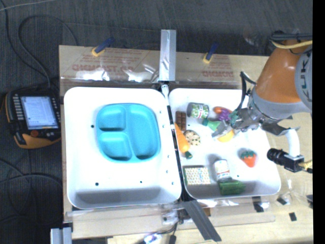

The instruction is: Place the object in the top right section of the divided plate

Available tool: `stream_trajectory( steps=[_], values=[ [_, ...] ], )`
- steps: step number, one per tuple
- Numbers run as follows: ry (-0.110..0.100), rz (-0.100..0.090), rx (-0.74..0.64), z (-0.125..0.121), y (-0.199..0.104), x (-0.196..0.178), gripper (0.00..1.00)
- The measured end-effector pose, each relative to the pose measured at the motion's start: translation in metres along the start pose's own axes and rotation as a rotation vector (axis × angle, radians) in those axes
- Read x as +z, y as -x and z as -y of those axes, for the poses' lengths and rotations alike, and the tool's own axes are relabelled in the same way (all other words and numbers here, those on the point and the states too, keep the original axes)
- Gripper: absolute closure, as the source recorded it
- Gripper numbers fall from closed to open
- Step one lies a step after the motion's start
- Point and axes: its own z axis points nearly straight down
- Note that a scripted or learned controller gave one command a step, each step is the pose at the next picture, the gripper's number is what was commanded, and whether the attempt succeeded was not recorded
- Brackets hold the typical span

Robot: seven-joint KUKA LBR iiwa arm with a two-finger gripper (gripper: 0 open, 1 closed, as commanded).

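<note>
A blue divided plate (127,131) lies in the left white bin (81,187); its top right section (142,120) holds nothing. My gripper (225,128) is low over the upper middle of the right bin (269,179), reaching in from the right. A small yellow object (228,135) sits right under its tip, and a purple toy (223,115) lies just behind it. Whether the yellow object is between the fingers cannot be made out.
The right bin also holds a green can (198,110), a brown bar (180,119), a carrot (183,143), a cookie (191,136), a strawberry (248,157), a small jar (221,169), a patterned box (197,175) and a dark green block (232,187).
</note>
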Motion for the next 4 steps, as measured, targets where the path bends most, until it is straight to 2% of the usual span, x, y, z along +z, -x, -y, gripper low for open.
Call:
stream_trajectory(
  steps=[1,2,3,4],
  values=[
    [0.0,0.0,-0.109,-0.051,-0.006,-0.011,1.0],
    [-0.003,0.001,-0.11,-0.051,-0.006,-0.019,1.0],
    [0.001,-0.005,-0.017,-0.02,-0.088,-0.072,1.0],
    [0.0,-0.005,0.003,-0.04,-0.137,0.037,1.0]
  ],
)
